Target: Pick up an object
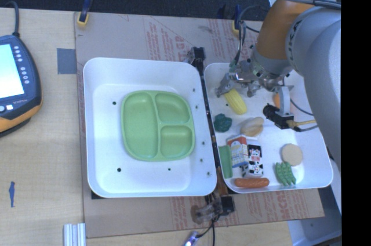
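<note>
The arm (301,24) reaches in over the right bin (316,178), where the toy foods lie crowded together, while the left bin (93,123) holds a green divided tray (156,125) — seemingly the place for sorted items. The gripper (239,85) hangs low over the yellow corn cob (235,101), fingers apparently spread either side of its upper end — not visibly clamping it.

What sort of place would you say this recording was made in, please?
Most likely a robotics lab's test bench. A grey arm with an orange band reaches over two shallow white plastic bins, a grey-and-orange handheld control pendant lies beside them, and small toy foods such as a yellow corn cob serve as practice objects.
</note>
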